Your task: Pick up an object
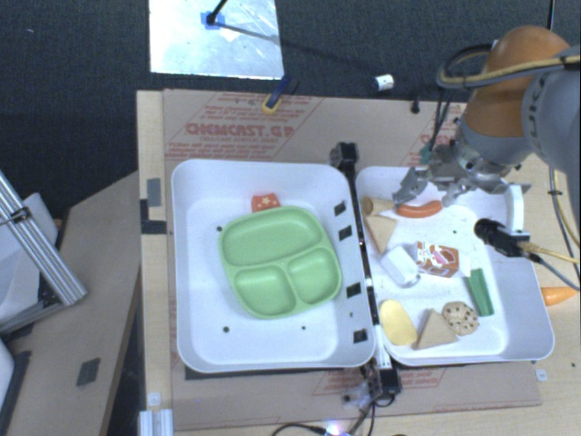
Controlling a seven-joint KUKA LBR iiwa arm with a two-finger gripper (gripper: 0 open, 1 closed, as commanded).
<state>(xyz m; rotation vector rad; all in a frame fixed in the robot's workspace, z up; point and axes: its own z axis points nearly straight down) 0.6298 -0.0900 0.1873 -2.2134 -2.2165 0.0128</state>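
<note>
From my feed, nearest in the right bin (531,334) I've got a yellow piece (396,322), a tan wedge (436,331) and a cookie (460,317), with a green stick (479,292) just behind. Mid-bin there's a white block (399,266) beside a red-and-white packet (438,259). The left bin (195,271) has a green divided tray (278,261) and a small red thing (265,202) behind it. Farthest back, the gripper (434,185) hangs right over an orange sausage (419,210); jaws look spread apart, gripping nothing.

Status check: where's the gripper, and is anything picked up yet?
Gripper low over right white bin. Orange sausage-shaped toy just beneath, lying in the bin. Tan wedge close beside it.
</note>
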